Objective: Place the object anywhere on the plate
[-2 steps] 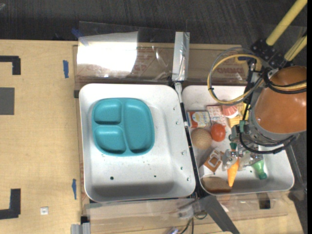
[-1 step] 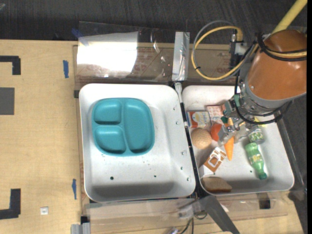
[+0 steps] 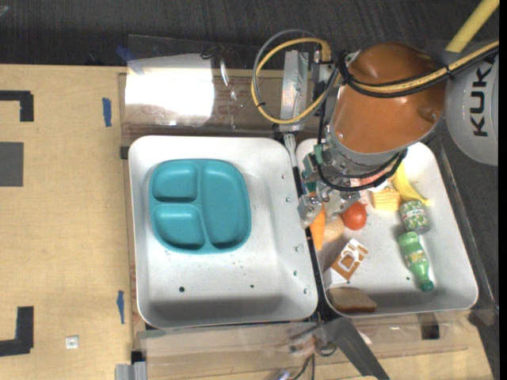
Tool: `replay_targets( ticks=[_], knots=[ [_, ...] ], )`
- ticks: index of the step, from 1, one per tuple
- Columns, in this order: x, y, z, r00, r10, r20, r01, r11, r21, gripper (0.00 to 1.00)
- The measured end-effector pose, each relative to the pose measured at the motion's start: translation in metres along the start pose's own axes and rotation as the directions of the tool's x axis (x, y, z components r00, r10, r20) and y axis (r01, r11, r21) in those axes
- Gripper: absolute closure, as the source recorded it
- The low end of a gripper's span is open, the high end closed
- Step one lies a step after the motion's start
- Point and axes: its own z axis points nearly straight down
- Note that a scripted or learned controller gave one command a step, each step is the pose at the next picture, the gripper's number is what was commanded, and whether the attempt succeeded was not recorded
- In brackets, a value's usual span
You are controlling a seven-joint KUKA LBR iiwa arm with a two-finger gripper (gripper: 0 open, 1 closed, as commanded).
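The object the task names cannot be picked out with certainty; nothing sits on the plate [image 3: 200, 204], a teal plate with three compartments lying in the left bin [image 3: 158, 291], toward that bin's 11 o'clock; the candidates all lie in the right bin [image 3: 455, 287]; moving rightward, the gripper [image 3: 315, 200] hangs over the right bin's left wall, at about 9 o'clock of that bin, under the orange band [image 3: 384, 101] of the arm; whether it is wide, narrow or clasping something I cannot tell, its metal parts being tangled with cables and partly hidden; just below it, at its 6 o'clock, an orange carrot-like piece [image 3: 318, 229] lies close to the wall; at 4 o'clock from the gripper a red tomato [image 3: 356, 216] rests beside the carrot-like piece; below the tomato, at its 6 o'clock, a small brown-and-white packet [image 3: 349, 260] lies tilted; at the bin's 6 o'clock edge a flat brown piece [image 3: 352, 298] lies against the wall; farther right a pale yellow block [image 3: 384, 201] sits near a yellow banana [image 3: 406, 185], partly under the arm; at 3 o'clock in the bin a green bottle [image 3: 415, 244] lies on its side, running toward 5 o'clock.
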Motion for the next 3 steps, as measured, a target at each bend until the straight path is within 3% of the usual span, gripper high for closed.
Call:
replay_targets(
  ticks=[1, 2, 3],
  knots=[
    [-0.082, -0.031, -0.024, 0.981, -0.195, -0.001, 0.195, 0.981, 0.003, 1.00],
    [-0.090, -0.097, -0.013, 0.978, -0.209, -0.001, 0.209, 0.978, 0.000, 1.00],
    [-0.089, -0.098, -0.015, 0.978, -0.208, -0.002, 0.208, 0.978, 0.002, 0.00]
  ],
)
